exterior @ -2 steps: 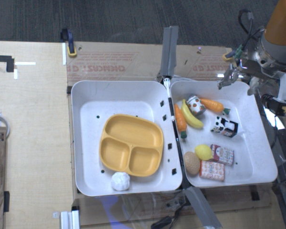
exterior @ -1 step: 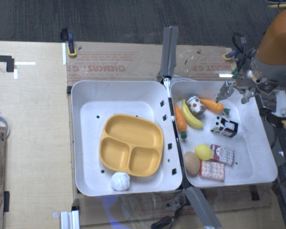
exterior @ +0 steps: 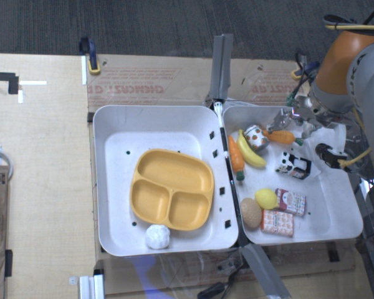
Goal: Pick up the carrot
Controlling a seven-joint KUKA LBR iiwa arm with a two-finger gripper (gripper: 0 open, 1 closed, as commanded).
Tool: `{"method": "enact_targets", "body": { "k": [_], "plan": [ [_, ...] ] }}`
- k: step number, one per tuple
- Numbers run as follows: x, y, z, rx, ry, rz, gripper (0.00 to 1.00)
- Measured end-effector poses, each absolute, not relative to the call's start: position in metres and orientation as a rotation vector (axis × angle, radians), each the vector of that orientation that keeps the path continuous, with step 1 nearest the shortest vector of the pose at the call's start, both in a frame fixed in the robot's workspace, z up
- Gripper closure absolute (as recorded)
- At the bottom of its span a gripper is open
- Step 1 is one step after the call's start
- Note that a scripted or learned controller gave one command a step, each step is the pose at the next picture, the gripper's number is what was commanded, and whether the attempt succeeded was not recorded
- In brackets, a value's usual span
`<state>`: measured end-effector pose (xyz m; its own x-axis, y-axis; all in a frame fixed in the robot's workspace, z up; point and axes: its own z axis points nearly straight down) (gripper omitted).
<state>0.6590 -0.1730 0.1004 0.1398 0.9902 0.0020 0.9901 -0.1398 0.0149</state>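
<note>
An orange carrot point(exterior: 235, 154) with a green stem end lies lengthwise along the left wall of the right bin point(exterior: 336, 226), beside a yellow banana point(exterior: 252, 153). My gripper point(exterior: 292, 123) hangs over the back of the right bin, to the right of the carrot. A second small orange, elongated piece point(exterior: 281, 137) sits directly under the gripper, next to a round white and red item point(exterior: 255, 137). I cannot make out whether that piece is held.
The right bin also holds a black and white item point(exterior: 293, 165), a lemon point(exterior: 266, 198), a brown roundish item point(exterior: 250, 212) and two red and white packets point(exterior: 278, 222). In the left bin point(exterior: 112, 167) are a yellow divided tray point(exterior: 172, 189) and a white ball point(exterior: 157, 236).
</note>
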Motion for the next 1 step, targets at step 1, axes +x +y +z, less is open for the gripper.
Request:
{"method": "enact_targets", "body": {
  "k": [1],
  "plan": [
    [0.6442,-0.1786,0.0932,2.139,2.299,0.000,0.00]
  ]
}}
